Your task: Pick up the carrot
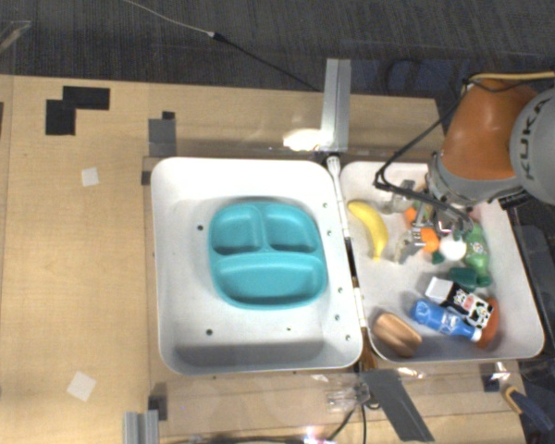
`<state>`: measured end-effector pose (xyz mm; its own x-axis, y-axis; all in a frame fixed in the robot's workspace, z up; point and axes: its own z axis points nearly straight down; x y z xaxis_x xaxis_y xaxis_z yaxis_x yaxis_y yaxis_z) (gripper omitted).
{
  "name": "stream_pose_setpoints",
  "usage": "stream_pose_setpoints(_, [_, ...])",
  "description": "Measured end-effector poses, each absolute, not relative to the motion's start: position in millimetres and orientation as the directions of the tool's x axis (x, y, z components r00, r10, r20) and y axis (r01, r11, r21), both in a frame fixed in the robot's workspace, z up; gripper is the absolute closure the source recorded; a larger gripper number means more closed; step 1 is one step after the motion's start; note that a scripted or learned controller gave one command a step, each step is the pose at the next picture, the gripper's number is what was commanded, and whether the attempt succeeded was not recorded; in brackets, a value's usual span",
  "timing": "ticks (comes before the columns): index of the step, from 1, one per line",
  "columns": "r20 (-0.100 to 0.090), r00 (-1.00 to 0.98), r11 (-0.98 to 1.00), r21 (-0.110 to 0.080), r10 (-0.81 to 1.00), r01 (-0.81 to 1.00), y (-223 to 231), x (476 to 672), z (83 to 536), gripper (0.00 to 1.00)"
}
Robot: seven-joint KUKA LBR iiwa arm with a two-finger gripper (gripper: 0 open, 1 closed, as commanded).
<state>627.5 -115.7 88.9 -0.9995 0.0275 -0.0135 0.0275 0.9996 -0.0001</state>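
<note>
Where gripper [432, 232] meets carrot [429, 240] (grip unclear), banana [371, 228] nearby.

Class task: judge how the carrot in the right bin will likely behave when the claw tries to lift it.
The carrot looks small, smooth and rounded, so probably light, rigid, and apt to slip or roll. It lies under the claw, crowded by green pieces, which might get nudged.

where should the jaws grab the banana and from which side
Grip the banana across its thick middle, coming straight down from above. It lies flat and curved near the right bin's left wall, with bare floor either side of the middle, so jaws closing across its width look likeliest to fit.
</note>
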Motion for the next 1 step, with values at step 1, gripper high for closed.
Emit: stream_pose_setpoints(1, [-0.023,-0.999,1.0,-0.001,0.021,0.021,-113.9,630.9,103.0,1.0])
